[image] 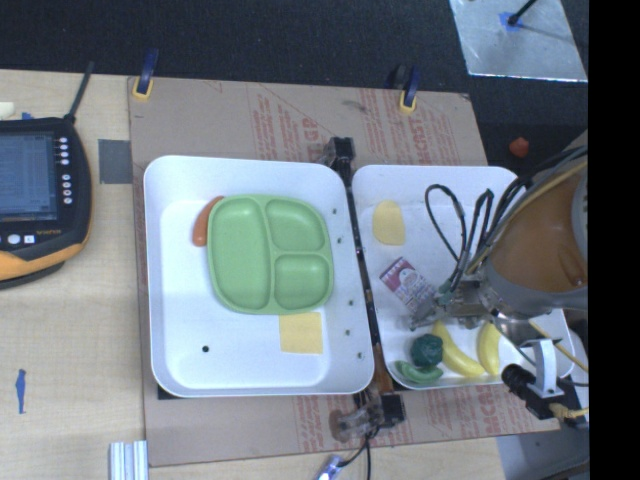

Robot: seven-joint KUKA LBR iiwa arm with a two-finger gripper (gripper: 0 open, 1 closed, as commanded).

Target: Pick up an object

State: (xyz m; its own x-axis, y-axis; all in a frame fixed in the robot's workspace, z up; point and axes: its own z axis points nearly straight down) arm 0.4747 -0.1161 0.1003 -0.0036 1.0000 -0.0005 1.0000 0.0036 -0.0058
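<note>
My gripper (432,315) hangs low in the right bin (440,180), under the grey and orange arm that comes in from the right. It is just right of a small pink and white packet (402,279) and just above a dark green round object (428,350). Two yellow bananas (462,358) lie at the bin's front, partly covered by the wrist. A pale yellow piece (388,222) rests toward the back of the same bin. Nothing can be made out in the gripper's grasp.
The left bin (165,268) holds a green divided plate (270,253), with an orange item (201,223) poking out at its left and a yellow square slice (301,332) in front. Black cables (455,218) loop above the right bin. A teach pendant (35,198) lies at far left.
</note>
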